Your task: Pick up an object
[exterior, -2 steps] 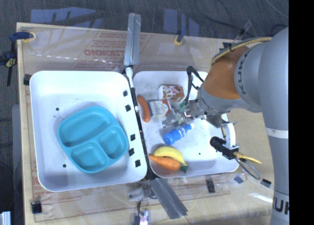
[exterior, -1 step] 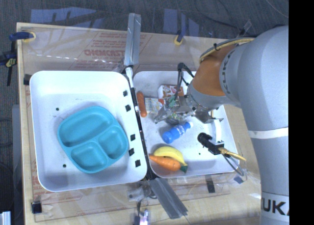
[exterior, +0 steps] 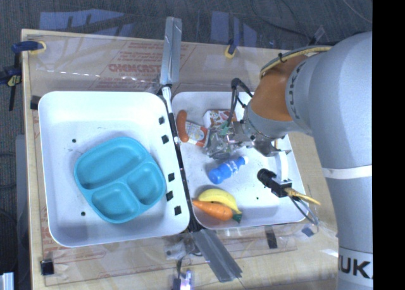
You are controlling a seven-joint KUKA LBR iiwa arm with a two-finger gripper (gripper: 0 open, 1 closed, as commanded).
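Claw is reaching low into the right bin over a crumpled packet, its opening impossible to tell, while the blue bottle, banana and carrot are lying unlifted, so picking is seemingly not yet done.

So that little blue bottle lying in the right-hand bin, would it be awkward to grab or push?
Probably a bit. The blue bottle lies on its side and looks round, so a push would likely roll it across the right bin. It looks like small smooth plastic, so likely light and perhaps slippery between fingers. It seems stiff rather than floppy.
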